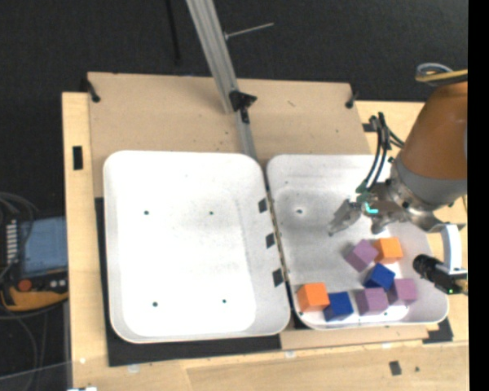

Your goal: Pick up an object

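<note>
We see the fingers point(345, 216) as grey metal prongs, spread partly apart with nothing between them, hanging over the bare, speckled floor of the right bin point(310, 187). They touch no block.

The task's things are foam-looking cubes with matte faces, all in the right bin and all on the near side of the fingers. Closest is a purple cube point(361, 255), just below and a little to the right of the fingers, apart from them. Beside it sits an orange cube point(389, 248), with a blue cube point(381, 276) touching beneath. Further below lie a second purple cube point(372, 300), a small purple cube point(406, 290), a second blue cube point(338, 305) and a larger orange cube point(313, 295), lined up along the bin's near wall.

The left bin point(187, 243), well to the left of the fingers, is smooth white plastic with rounded corners. Both bins rest on a pale wooden surface point(301, 112). The arm's wrist carries a glossy orange band point(440, 137).
</note>
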### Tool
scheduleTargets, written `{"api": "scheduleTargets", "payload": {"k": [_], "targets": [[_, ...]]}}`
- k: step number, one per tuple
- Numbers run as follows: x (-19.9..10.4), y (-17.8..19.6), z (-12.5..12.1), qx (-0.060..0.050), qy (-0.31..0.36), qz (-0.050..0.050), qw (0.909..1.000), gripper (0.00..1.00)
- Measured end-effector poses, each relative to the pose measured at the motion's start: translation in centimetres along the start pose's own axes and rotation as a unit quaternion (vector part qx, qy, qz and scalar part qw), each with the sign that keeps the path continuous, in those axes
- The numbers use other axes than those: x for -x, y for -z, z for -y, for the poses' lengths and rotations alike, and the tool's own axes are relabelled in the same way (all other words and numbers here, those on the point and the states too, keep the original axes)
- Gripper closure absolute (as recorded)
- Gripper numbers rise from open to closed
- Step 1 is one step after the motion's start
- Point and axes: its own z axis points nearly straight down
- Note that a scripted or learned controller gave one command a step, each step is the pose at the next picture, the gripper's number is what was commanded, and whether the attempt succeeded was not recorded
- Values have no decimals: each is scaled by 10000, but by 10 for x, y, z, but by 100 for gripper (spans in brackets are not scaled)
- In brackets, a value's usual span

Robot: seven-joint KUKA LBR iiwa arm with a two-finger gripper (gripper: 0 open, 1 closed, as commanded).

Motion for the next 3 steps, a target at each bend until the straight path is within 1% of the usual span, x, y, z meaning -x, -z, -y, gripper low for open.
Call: {"api": "scheduleTargets", "payload": {"k": [1,2,3], "targets": [[5,-43,-1,-28,-3,6,10000,0],[-2,-89,-10,17,-26,12,10000,0],[0,-125,-11,13,-12,16,10000,0]]}}
